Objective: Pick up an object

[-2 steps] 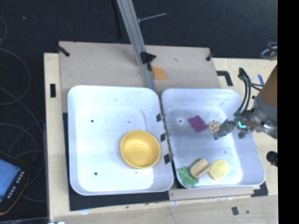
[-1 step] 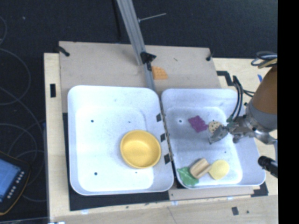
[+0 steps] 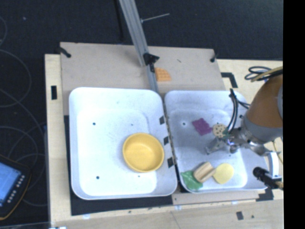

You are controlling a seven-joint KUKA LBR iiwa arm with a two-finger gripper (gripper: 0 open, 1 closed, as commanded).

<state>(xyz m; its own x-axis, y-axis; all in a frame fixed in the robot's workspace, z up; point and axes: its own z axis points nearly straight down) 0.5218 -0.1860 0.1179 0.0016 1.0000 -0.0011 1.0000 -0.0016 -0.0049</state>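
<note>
Item 1, nearest the lower edge of the camera view: a cluster in the right-hand white bin (image 3: 177, 104), front corner. It comprises a flat green soft piece (image 3: 189, 179), a tan cylindrical block (image 3: 203, 171) lying across it, and a pale yellow rounded lump (image 3: 223, 173) just beside the block. All three crowd the bin's front wall, probably where loose things settle; a grasp there looks awkward.

Item 2: a yellow plastic bowl (image 3: 143, 152), upright, alone in the left-hand white bin (image 3: 81, 128), towards its right side.

Item 3: the two-finger gripper (image 3: 213, 147), low over the floor of the right bin, near its middle. Nothing is seen between the fingers; their spread is too blurred to judge. The arm enters from the right, wrist bent down and leftward, orange band above.

Item 4: a small cream perforated ball (image 3: 218, 129), just behind the gripper.

Item 5: a flat purple square (image 3: 201, 126), beside the ball, apart from the gripper. These two are the likeliest candidates for picking.

Item 6, farthest: a small orange waffle-textured block (image 3: 162, 75) on the bench behind the bins.
</note>
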